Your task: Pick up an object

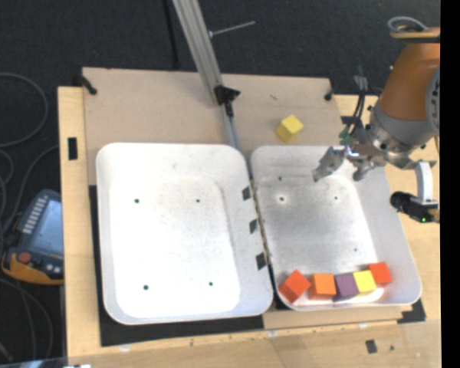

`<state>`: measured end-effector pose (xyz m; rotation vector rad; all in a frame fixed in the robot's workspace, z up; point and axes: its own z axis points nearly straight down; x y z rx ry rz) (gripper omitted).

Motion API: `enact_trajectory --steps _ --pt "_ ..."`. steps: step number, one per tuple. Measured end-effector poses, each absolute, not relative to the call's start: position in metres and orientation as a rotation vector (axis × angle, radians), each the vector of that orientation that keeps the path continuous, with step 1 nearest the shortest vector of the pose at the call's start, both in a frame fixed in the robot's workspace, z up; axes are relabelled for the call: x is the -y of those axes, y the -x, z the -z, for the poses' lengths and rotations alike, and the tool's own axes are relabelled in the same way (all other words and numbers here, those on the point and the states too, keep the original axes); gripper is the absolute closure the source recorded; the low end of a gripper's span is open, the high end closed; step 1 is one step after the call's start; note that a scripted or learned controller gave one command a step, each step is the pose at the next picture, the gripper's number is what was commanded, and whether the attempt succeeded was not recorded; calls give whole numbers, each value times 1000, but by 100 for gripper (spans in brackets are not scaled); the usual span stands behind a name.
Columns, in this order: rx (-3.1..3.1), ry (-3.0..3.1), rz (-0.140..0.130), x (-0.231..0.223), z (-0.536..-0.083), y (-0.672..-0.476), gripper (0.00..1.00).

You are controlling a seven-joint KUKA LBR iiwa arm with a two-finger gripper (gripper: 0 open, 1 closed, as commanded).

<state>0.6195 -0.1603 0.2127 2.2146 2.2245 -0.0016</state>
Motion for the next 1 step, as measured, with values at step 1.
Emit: enact_trajectory --steps 1 --pt "-2224 -2225 3 112 -190 -535 0"
